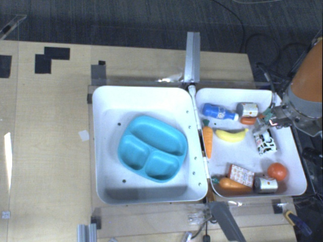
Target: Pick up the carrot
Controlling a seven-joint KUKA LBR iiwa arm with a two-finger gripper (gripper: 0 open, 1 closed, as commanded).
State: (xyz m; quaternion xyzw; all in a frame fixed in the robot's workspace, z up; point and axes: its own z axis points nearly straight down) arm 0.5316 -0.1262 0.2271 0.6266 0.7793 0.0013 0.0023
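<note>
- Carrot [207,141]: one, along right bin's [298,150] left wall.
- Blue tray [151,148]: one, left bin [106,135].
- Gripper [267,121]: partly cut off at right edge; whether its pincer is apart or together cannot be told.

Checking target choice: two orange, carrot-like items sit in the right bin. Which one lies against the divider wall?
The slim carrot, lengthwise along the right bin's left wall beside the banana. The fatter orange vegetable lies along the near edge.

The carrot [207,141] is lying tight against the right bin's left wall [198,135]. The banana [230,135] is sitting just beside it, leaving little room.
</note>
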